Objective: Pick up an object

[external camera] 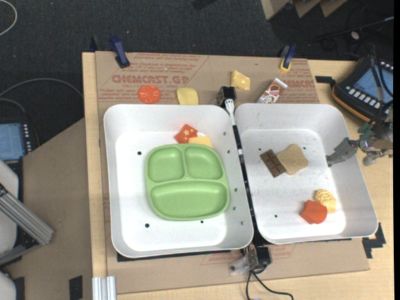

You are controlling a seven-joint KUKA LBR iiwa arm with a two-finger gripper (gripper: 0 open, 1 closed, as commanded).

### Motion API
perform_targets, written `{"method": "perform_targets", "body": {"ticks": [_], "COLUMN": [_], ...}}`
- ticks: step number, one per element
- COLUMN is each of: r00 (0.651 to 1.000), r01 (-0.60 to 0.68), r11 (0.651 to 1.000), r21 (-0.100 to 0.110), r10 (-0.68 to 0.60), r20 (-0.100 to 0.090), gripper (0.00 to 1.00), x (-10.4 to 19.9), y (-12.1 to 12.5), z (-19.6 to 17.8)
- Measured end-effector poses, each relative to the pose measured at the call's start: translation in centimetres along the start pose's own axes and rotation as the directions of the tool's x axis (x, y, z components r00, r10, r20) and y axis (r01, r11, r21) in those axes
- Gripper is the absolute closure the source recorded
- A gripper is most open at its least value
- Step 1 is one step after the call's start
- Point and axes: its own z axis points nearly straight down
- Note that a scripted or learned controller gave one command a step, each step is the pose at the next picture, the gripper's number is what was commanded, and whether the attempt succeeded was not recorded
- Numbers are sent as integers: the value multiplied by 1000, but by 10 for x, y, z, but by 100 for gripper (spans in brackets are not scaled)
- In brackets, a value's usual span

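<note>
The right bin [350, 186] holds a brown chocolate bar [271, 162] touching a tan bread slice [292, 159] near its middle. At its front right lie a red-orange block [314, 212] and a small yellow ribbed piece [325, 198], side by side. In the left bin [119, 186] a green divided plate [186, 181] takes up the middle, with a red starred piece [186, 134] and a pale yellow piece [201, 142] just behind it. My gripper [342, 152] hangs low over the right bin's right rim, right of the bread slice and apart from it.
Behind the bins on the cardboard lie an orange disc [149, 94], a yellow block [187, 96], a cheese wedge [240, 79], a small packet [272, 91] and a black piece [226, 95]. Blue clamps [119, 52] hold the back edge. A black-orange pendant [365, 92] sits at the right.
</note>
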Motion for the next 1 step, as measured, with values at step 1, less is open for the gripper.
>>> {"method": "perform_targets", "body": {"ticks": [1], "r00": [1000], "r01": [2], "r11": [1000], "r21": [8], "r10": [-2], "r20": [-5], "gripper": [0], "x": [63], "y": [-27], "z": [169]}}
